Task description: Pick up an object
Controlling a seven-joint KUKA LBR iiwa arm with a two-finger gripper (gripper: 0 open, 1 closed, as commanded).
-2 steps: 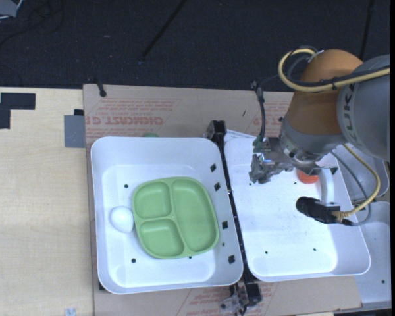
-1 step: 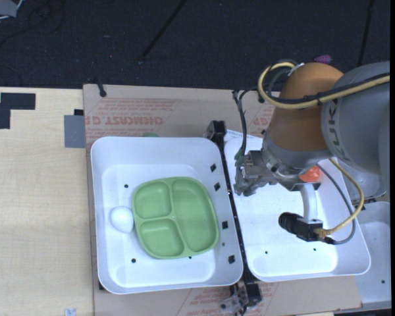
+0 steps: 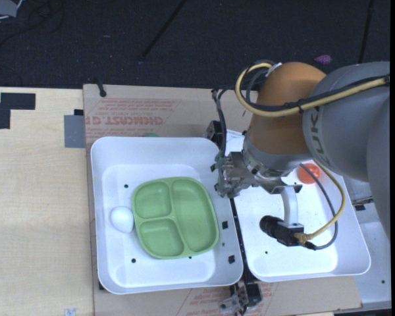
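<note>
Green divided plate [image 3: 176,217] lies flat in the left bin [image 3: 151,157], taking up most of the floor. White egg-shaped obj [image 3: 122,218] sits touching the plate's left edge. Gripper [image 3: 227,182] is just off the plate's upper-right corner, over the seam btwn the bins, w/ the grey-and-orange arm [image 3: 286,117] above and right of it. Open or closed: can't tell, and nothing seen in its grasp. Orange-red obj [image 3: 309,173] sits well right of the plate in the right bin [image 3: 342,242], partly hidden by the arm.

Orange object [image 3: 310,174] partly hidden
</note>
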